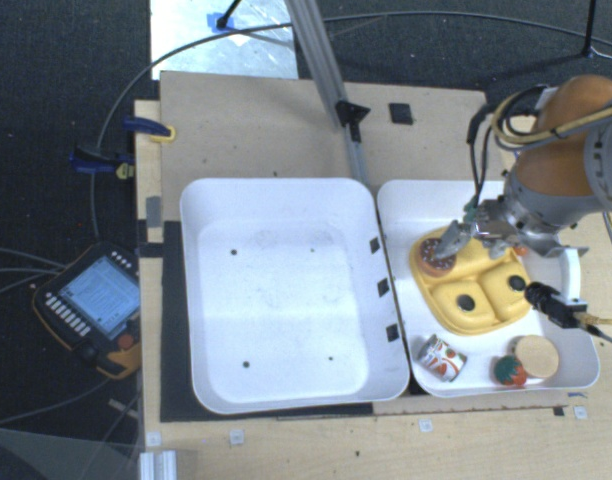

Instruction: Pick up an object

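Note:
The right bin [411, 203] holds a yellow moulded tray-like piece [486, 293] with two dark holes. A small round brown and pink object [432, 260] lies on its left end. My gripper [448, 245] hangs low right over that round object, reaching in from the right, at or very near its top. A red and white can [441, 358] lies on its side at the bin's front. Close by are a green and red piece [507, 370] and a tan disc [538, 355].
The left bin [276, 298] stands beside the right one, their walls touching near black clips [383, 288]. A slanted metal pole [321, 53] crosses the back of the bench. A teach pendant [91, 303] lies on the floor at left.

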You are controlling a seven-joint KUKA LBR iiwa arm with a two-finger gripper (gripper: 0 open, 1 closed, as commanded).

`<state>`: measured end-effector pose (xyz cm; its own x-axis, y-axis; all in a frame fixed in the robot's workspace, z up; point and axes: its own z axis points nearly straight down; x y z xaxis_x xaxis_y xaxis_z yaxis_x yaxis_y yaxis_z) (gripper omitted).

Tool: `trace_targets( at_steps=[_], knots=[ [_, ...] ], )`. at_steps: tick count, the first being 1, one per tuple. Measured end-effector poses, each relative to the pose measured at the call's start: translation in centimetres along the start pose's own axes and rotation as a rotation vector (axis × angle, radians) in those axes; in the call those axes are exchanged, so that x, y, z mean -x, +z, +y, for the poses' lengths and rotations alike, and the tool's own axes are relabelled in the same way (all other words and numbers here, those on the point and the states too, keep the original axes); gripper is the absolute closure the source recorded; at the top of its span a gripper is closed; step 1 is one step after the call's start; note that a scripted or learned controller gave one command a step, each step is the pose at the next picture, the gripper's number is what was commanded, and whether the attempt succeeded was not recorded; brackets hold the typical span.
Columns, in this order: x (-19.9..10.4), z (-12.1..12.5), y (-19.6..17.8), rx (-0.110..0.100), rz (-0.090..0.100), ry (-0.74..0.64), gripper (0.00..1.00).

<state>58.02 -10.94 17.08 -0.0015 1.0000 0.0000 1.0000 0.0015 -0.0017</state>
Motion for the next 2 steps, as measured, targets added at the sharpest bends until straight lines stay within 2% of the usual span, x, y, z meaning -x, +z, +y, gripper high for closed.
trace_targets(
  at_steps=[1,2],
  knots=[
    [0.5,-0.7,4.6,-0.001,0.000,0.001,0.00],
    [0.4,-0.5,3.3,0.005,0.000,-0.001,1.00]
  ],
)
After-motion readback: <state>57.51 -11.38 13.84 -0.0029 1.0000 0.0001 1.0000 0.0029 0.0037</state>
